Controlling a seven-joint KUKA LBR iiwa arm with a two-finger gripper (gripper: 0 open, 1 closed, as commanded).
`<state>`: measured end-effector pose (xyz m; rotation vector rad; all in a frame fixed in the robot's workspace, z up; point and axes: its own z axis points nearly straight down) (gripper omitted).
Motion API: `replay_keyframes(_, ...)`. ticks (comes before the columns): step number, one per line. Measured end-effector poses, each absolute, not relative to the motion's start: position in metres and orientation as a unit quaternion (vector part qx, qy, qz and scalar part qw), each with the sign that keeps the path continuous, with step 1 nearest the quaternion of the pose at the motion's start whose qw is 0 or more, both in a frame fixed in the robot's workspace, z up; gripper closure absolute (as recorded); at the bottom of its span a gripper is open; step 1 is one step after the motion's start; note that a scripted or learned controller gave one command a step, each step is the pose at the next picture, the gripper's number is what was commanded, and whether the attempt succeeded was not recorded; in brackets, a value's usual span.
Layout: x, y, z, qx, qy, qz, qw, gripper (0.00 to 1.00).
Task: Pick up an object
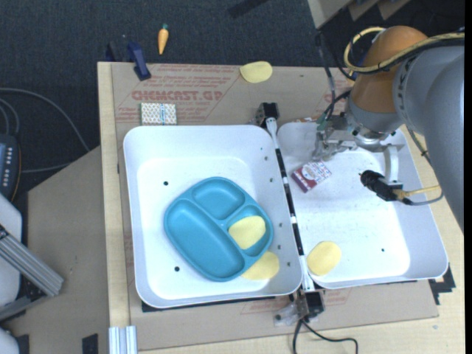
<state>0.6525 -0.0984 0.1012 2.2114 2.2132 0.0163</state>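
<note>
Nearest you, at the bottom of the camera view, a pale yellow chip-shaped piece lies at about 7 o'clock in the right bin, close to the divider between the two bins. Just across that divider, in the left bin, a second yellow piece lies against the 5 o'clock edge of the blue divided plate, and a third yellow piece rests in the plate's small compartment on its 3 o'clock side.

Farther up the right bin, at roughly 10 o'clock, you find a small red-and-white packet lying flat on the white floor. The gripper hangs just above and beyond it, tip pointing down toward the bin's far-left corner; you cannot tell from here how its fingers stand, and nothing is visible between them. The arm comes in from 2 o'clock, its orange band bent over the wrist, cables looping around it.

Beyond the bins, on the brown board, you see a small patterned packet at 11 o'clock, a fourth yellow piece at 12 o'clock, and a blue clip at the far-left corner.
</note>
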Motion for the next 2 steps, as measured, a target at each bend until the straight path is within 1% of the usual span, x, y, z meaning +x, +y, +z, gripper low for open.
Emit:
replay_keyframes(1,0.652,-0.098,0.101,0.707,0.707,0.005,0.006,0.0)
replay_keyframes(2,0.667,-0.097,0.085,0.707,0.707,0.0005,0.001,0.0)
